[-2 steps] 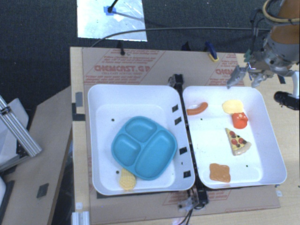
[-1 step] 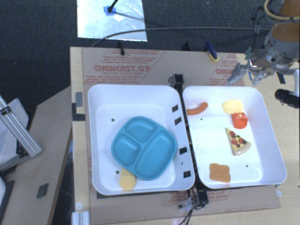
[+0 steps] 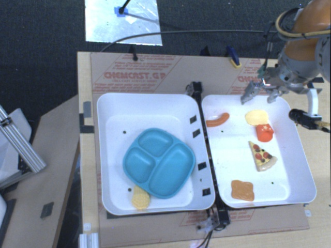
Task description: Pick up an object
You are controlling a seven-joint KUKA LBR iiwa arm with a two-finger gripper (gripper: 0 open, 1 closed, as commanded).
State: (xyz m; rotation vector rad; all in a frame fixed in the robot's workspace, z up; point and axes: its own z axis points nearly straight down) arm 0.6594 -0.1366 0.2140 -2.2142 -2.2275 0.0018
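Closest to where I stand, an orange-brown toy pastry (image 3: 242,190) lies near the front edge of the right bin (image 3: 300,154). Just behind it is a pizza slice (image 3: 262,156), tip pointing away, then a small red-orange block (image 3: 264,133) touching a pale yellow disc (image 3: 256,118). Off to the left of those, near the divider between the bins, rests a little sausage (image 3: 217,120). All five pieces lie loose on the white floor of that bin, none of them lifted. Above the bin's far rim hangs the gripper (image 3: 261,93), its two fingers spread apart with nothing between them, just behind the yellow disc. Over in the left bin (image 3: 111,138) sits a blue divided plate (image 3: 159,162), tilted askew, with a yellow corn piece (image 3: 140,198) tucked at its near edge. Both bins rest on a cardboard-covered surface (image 3: 145,71).
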